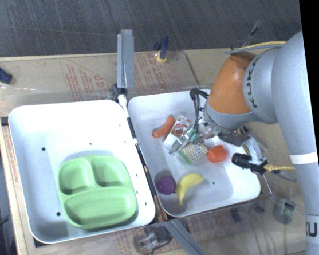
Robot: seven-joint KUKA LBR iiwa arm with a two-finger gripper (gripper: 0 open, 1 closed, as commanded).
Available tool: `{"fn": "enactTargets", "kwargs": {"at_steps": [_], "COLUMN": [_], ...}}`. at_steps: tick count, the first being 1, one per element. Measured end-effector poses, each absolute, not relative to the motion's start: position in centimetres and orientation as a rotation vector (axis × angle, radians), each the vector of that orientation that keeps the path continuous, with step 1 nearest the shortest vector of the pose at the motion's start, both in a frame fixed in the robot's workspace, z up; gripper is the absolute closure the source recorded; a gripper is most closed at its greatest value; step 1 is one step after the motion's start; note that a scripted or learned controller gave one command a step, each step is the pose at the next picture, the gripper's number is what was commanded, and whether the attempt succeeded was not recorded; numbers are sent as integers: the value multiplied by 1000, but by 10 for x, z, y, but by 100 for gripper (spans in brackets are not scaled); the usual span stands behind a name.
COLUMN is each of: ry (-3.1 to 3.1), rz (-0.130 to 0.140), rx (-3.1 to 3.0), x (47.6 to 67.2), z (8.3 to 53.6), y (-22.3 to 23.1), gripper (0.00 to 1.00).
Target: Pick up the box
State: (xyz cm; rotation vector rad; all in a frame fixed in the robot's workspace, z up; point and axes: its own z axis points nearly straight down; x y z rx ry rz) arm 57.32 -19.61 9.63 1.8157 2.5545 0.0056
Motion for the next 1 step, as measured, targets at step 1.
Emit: {"fn": "enactTargets", "kwargs": {"at_steps": [1], "ry": [2554], "rz": [2], "rx": [1811], "x": [574], "z": [108], "y": [-197], "gripper": [100]}}
